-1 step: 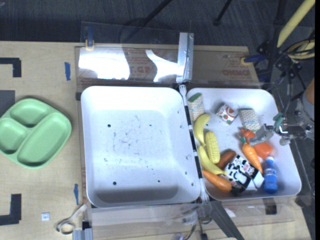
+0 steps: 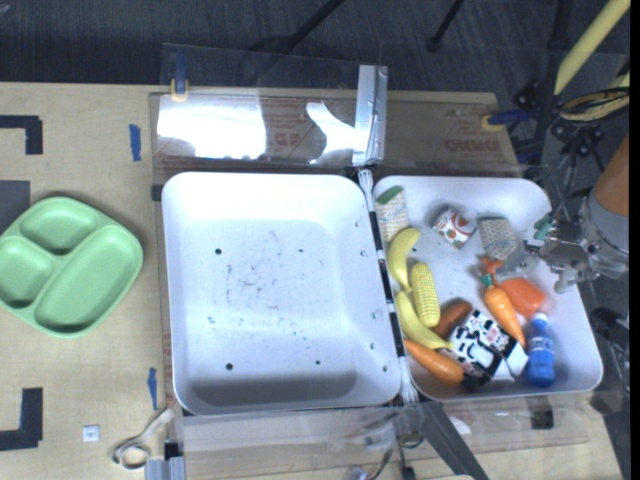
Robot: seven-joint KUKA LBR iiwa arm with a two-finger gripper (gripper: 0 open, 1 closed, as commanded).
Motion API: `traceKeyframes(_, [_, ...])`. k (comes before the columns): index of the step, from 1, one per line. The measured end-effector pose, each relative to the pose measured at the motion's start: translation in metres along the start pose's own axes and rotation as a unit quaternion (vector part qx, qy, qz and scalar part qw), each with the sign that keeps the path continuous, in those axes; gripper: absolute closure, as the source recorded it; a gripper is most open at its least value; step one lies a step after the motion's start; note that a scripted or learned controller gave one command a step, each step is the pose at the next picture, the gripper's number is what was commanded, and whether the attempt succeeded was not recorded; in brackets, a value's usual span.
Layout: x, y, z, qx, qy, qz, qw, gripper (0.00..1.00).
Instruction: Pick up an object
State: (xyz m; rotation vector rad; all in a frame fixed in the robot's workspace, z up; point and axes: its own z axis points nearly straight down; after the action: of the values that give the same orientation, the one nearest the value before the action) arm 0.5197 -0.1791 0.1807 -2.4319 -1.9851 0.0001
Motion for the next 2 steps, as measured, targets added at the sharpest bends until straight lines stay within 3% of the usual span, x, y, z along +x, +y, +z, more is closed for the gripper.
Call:
traceKeyframes(1, [0.023, 0.007, 0.068, -0.011, 0.000, -0.037, 0.9993, 0.00])
traceKeyframes(2, [0.021, 0.032, 0.073, -0.026, -0.003, -0.043, 0.9987, 0.00])
